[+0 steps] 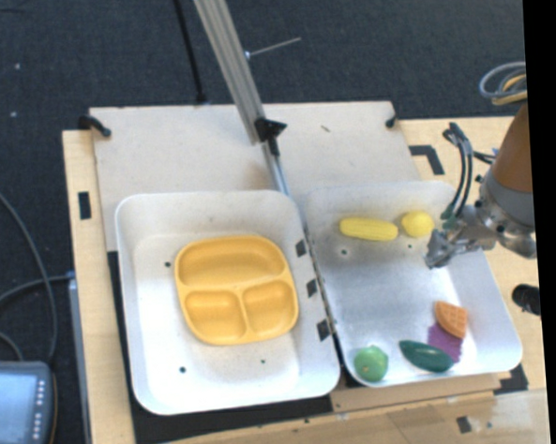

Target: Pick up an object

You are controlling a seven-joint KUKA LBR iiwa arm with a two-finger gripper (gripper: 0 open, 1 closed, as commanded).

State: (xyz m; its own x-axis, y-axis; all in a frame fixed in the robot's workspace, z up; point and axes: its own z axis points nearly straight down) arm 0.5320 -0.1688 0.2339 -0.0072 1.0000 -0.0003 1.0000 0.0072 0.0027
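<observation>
While nothing has yet been lifted, seen from above and at a slant: gripper poised low over the upper right part of the right bin, just right of and below a small yellow ball, which sits beside a longer yellow corn-like piece near the bin's top wall. Nothing visibly held between the fingers; how far apart they stand cannot be told, being small, dark and foreshortened. Judged to be the approach step, with a target not yet committed to; nearest candidate looks like the yellow ball. Next move would call for centring over that ball, coming straight down and closing without nudging it against the corn-like piece, since a round thing is likely to roll. Other choices well apart along the bin's lower edge: green round piece, dark green piece, purple piece touching it, orange piece lying partly over the purple one. Left bin holding a yellow divided tray. Arm's upper part cut off at the right; exact shapes of the small pieces hard to make out.
</observation>
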